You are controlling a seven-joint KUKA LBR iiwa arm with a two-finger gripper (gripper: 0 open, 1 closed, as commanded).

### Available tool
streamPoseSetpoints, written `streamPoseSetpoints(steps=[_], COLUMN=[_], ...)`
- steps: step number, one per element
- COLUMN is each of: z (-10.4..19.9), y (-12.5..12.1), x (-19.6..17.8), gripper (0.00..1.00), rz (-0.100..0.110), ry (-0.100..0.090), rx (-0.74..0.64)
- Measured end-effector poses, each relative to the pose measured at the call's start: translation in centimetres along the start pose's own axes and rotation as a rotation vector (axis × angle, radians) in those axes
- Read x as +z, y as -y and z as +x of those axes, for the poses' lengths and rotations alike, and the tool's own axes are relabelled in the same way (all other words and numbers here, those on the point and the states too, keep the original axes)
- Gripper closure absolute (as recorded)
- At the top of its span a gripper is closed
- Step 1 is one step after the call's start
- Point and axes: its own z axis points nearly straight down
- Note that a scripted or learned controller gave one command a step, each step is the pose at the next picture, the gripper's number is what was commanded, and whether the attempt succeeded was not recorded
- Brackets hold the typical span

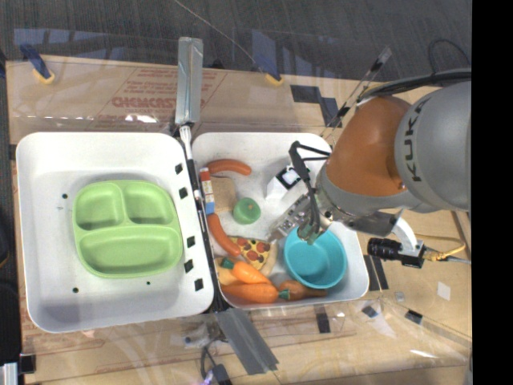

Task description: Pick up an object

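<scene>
Reaching into the right bin (240, 147), the gripper (309, 229) hangs at the blue bowl's (317, 265) eleven o'clock rim, finger state unclear

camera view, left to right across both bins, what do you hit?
Green tray → bin divider → green ball → blue bowl with the gripper at its rim → arm.

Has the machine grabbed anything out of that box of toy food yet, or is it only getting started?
Nothing looks picked up yet. The tool is low in the right bin, at the rim of the blue bowl, and the bowl seems to sit on the bin floor. The carrots, pizza slice and sausage lie untouched. The green tray sits in the left bin. Gripping and lifting remain.
</scene>
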Motion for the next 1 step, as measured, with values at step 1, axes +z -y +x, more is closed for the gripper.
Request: streamPoseSetpoints(steps=[1], z=[0.02], y=[-0.01], x=[0.01], gripper=[0.00], rz=[0.000], ry=[0.000], rx=[0.000])
